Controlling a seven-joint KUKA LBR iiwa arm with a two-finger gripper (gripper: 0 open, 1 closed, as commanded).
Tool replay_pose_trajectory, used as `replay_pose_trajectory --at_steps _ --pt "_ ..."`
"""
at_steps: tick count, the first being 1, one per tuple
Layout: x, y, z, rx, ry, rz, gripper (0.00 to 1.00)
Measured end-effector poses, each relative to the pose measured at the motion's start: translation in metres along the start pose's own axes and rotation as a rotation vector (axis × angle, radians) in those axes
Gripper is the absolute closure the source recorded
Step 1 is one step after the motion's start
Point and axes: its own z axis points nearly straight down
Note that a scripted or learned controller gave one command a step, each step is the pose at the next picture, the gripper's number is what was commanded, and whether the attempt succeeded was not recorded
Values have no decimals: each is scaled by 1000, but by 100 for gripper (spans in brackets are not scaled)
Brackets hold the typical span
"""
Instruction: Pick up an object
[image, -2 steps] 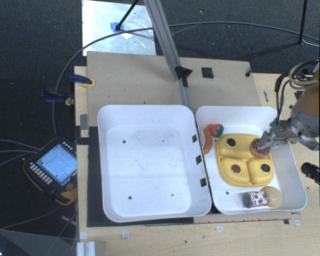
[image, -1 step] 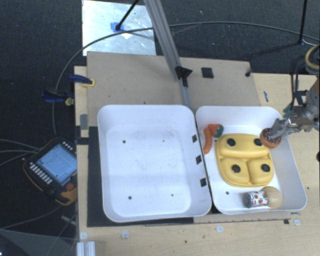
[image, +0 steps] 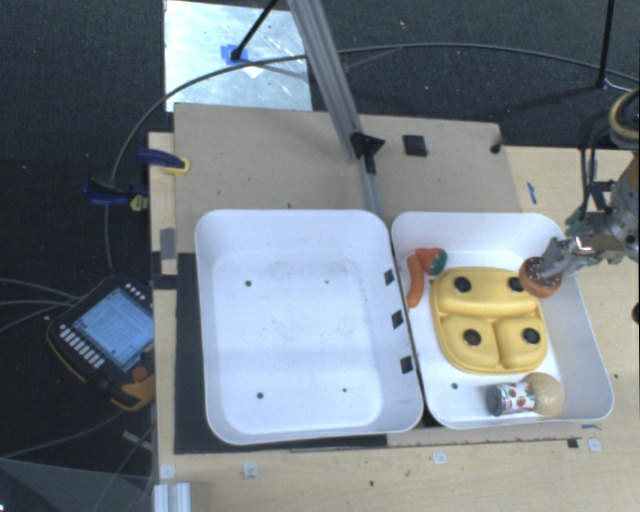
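My gripper (image: 553, 263) reaches in from the right over the far right part of the right bin (image: 590, 350). Its tip meets a small round brown and orange object (image: 540, 279) at the upper right corner of a yellow moulded piece with four dark spots (image: 490, 318). I cannot tell from this angle whether the round object is gripped or just touched. An orange carrot-like toy with a green end (image: 416, 274) lies left of the yellow piece. A small printed can (image: 508, 399) and a beige ball (image: 544, 392) sit at the bin's near edge.
The left bin (image: 215, 300) sits beside the right one, with dark clips on the wall between them. A grey pole (image: 335, 85) slants over the cardboard bench at the back. A handheld control pendant (image: 105, 335) lies on the floor at left.
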Motion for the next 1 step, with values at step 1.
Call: replay_pose_trajectory --at_steps 1 --pt "47 -8 15 4 3 -4 100"
